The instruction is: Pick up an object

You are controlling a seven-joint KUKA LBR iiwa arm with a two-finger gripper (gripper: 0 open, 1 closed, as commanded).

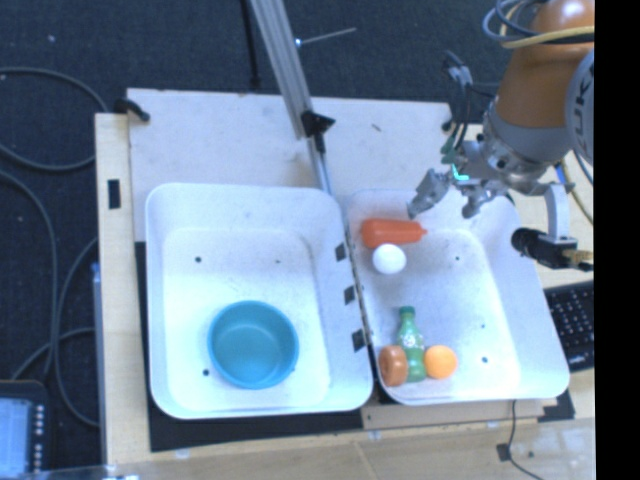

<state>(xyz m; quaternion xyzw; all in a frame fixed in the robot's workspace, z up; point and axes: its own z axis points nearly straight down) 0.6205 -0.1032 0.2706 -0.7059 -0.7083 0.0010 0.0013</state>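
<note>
White plastic bins are sitting side by side on my bench, and I am watching the arm [535, 78] reaching in from the right with nothing picked yet. The gripper [452, 200] is hanging over the far rim of the right bin [500, 298], its two fingers [425, 194] spread apart with only bare plastic showing between them. So the grasp has not begun; as I judge it, the task is sitting at the approach stage, with descent, closing and lifting all left to do.

The candidates are all lying in that right bin. An orange carrot-like piece [391, 232] is resting along the far wall, just beside the gripper, and a white ball [389, 259] is touching its near side. At the near end, well apart from the gripper, a green bottle [407, 340] is lying between a brown-red fruit [393, 365] and an orange ball [440, 362], the three bunched together. The left bin [180, 218] is holding a blue bowl [253, 343] in its near half.

I am guessing the carrot piece is the nearest target, though from this slant I cannot tell how high the fingers are hovering above the bin floor. Its closeness to the wall and the ball may be making a clean pinch awkward.
</note>
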